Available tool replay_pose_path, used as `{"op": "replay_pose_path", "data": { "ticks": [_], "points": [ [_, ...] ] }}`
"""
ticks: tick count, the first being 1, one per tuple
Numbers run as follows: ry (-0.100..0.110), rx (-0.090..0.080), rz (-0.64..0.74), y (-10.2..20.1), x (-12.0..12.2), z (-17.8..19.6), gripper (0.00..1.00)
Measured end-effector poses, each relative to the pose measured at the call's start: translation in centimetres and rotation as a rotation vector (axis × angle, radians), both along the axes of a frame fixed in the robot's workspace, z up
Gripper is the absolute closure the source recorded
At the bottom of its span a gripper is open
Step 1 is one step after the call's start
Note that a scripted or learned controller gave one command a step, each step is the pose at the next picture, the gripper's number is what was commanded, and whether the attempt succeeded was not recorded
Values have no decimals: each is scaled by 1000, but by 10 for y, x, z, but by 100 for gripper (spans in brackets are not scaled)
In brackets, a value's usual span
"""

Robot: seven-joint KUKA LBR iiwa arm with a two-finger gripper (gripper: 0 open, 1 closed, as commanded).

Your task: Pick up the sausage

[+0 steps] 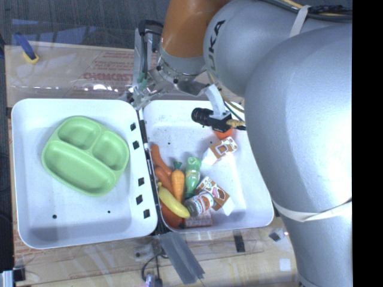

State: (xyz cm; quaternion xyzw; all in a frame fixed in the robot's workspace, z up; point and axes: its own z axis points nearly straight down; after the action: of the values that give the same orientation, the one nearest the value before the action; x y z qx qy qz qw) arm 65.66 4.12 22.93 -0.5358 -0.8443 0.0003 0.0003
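Arm (269,70) bends over right bin (251,211); pincer (142,91) at rim, grip state unclear.

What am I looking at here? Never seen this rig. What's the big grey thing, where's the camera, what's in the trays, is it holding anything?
The big grey shape is a KUKA robot arm with an orange band above its wrist, reaching in from the right. The one camera is fixed above the bench and looks down at a slant.

Its gripper hangs over the far edge where the two white bins meet. I cannot tell how the jaws stand, and nothing shows between them.

The left bin holds a green divided plate. The right bin holds a pile of toy food: an orange sausage, a carrot, a banana, a green bottle, a can and small cartons.
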Motion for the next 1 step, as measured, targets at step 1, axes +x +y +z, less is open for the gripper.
{"op": "replay_pose_path", "data": {
  "ticks": [1],
  "points": [
    [0, 0, -9, 34, 0, 16, 100]
  ]
}}
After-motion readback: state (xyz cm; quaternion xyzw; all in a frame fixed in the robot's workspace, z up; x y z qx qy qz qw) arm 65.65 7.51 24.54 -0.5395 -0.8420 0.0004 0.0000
